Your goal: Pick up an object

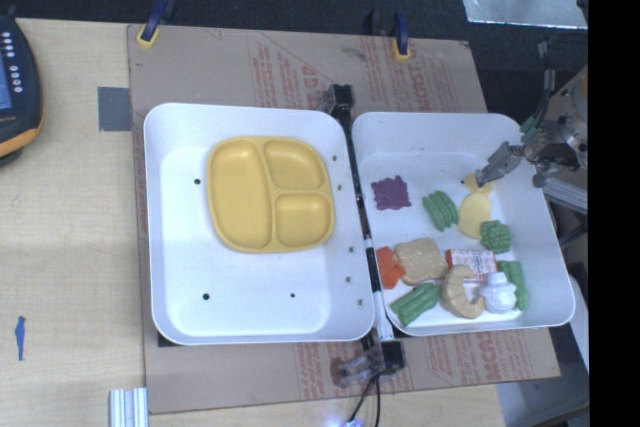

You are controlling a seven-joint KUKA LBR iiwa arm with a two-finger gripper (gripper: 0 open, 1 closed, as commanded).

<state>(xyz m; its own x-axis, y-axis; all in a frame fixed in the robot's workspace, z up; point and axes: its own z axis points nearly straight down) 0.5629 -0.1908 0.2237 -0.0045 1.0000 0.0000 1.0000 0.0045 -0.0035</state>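
Objects for picking lie heaped in the right bin (400,130), a shallow white tray with rounded corners: a bumpy purple grape cluster (391,193), a ridged green pod (439,209) running from upper left to lower right, a smooth yellow lemon-like piece (476,210), a knobbly green broccoli floret (495,235), a tan bread slice (420,258), an orange piece (390,266), a second green pod (414,300) lying aslant along the bin's near edge, a white bottle-shaped item (500,294) and a small red-and-white packet (473,260) whose print is too small to read. All look like moulded plastic toy food.

The left bin (170,245) holds a matte yellow plate (269,192) with three compartments. Both bins rest on a cardboard sheet (290,65) printed with faint red lettering, illegible, held by blue-and-yellow clamps.

The gripper (497,161) hangs over the right bin's upper right part, just above the lemon-like piece; whether its fingers are spread or closed cannot be told, and nothing is visibly between them.
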